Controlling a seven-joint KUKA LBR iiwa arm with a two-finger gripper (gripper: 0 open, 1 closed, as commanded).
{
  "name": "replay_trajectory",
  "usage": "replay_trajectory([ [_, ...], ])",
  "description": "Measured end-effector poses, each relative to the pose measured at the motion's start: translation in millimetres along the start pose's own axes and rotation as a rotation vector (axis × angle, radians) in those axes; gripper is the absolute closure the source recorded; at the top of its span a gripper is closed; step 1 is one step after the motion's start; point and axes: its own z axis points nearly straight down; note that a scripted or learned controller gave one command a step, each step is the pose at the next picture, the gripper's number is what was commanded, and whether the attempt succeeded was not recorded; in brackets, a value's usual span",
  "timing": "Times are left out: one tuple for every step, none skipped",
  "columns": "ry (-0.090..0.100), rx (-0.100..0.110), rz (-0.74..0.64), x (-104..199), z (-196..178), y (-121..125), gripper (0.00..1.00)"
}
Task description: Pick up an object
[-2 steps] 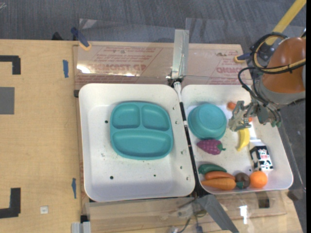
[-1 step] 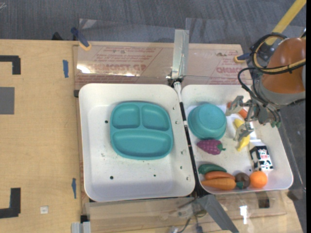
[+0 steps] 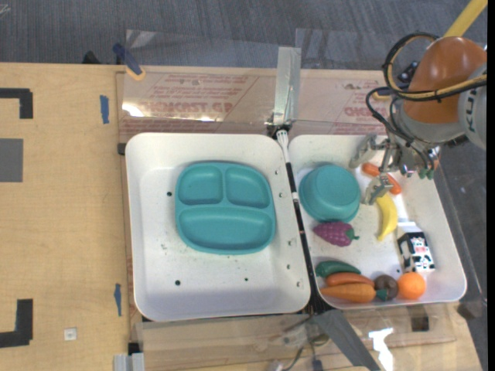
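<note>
bench (image 3: 54,207): light wood | left bin (image 3: 147,284) and right bin (image 3: 448,269) side by side on it

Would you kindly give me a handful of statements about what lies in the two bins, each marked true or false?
1. The divided teal plate lies in the left bin. True.
2. The teal bowl sits in the left bin. False: it is in the right bin.
3. The banana lies in the right bin. True.
4. The purple grapes rest on the plate. False: they lie in the right bin, below the bowl.
5. The orange is near the right bin's lower corner. True.
</note>
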Motion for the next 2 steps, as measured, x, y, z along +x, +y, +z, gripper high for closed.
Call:
replay_trajectory([
  [-0.007, 0.000, -0.041, 18.5, 0.4, -30.3, 0.00],
  [0.000, 0.000, -0.036, 0.4, 0.7, -2.2, 0.00],
])
